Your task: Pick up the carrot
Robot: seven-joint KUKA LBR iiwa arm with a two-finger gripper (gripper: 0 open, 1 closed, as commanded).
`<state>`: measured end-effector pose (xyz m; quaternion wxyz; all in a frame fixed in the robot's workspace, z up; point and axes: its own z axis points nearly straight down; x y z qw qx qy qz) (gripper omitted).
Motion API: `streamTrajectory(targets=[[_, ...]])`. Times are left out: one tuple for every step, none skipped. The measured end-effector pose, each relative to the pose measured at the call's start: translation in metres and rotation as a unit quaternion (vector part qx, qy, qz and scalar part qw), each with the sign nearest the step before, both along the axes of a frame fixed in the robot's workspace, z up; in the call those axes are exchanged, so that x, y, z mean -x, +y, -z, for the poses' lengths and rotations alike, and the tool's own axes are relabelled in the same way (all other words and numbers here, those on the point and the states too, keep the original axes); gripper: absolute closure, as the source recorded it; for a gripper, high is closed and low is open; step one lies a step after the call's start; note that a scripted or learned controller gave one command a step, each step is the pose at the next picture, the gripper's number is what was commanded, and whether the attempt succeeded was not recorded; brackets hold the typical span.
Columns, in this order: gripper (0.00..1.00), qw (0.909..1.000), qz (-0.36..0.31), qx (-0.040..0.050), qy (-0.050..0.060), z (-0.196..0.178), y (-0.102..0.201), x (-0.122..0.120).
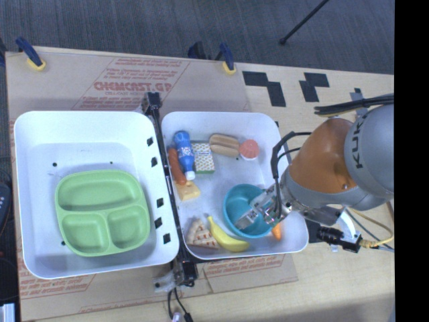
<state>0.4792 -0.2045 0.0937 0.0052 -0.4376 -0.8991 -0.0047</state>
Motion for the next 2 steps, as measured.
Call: streamTrajectory(targets=[[0.00,0.9998,0.020,0.0081,-0.002,-0.056,-0.007,0.001],[0.00,0.9995,0.030,0.0072,-0.008,-0.019,-0.005,-0.003]])
